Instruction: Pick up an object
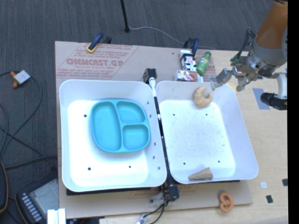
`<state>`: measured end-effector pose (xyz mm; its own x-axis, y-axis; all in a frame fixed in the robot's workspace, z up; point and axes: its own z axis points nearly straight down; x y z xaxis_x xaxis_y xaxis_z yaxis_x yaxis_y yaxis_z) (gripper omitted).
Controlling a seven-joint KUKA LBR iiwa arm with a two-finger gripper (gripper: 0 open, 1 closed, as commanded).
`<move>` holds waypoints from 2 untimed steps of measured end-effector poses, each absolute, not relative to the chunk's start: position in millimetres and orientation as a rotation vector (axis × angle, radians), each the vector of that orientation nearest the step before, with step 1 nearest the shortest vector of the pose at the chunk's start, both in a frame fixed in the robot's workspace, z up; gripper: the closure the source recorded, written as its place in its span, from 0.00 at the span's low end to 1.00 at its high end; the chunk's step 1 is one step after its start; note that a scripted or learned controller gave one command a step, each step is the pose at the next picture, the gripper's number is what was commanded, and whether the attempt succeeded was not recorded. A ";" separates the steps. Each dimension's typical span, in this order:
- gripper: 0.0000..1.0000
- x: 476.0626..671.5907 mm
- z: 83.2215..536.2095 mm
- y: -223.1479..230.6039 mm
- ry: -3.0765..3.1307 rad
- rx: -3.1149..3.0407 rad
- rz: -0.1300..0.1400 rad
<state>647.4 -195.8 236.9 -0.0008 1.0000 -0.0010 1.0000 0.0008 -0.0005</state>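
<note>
The gripper (231, 78) hangs over the right bin's (243, 139) far right rim, metal fingers spread apart, holding nothing. A curled, crusty croissant (202, 97) lies just left of it. A smooth blue 3-compartment plate (120, 126) sits in the left bin (70, 139).

Arm enters from upper right, orange band directly above wrist, grey wrist housing below it. End effector (230, 80) angled down and leftward from wrist. Two fingers spread apart, nothing between them. One finger (219, 80) extends furthest left; other sits nearer wrist.
</note>
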 end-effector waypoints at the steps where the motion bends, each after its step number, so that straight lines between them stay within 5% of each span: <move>1: 0.00 641.8 100.1 -214.6 2.231 2.216 0.017; 2: 1.00 640.7 109.0 -217.6 2.227 2.212 0.006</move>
<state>640.7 -217.6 109.0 -0.0066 1.0000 0.0010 1.0000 0.0066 0.0043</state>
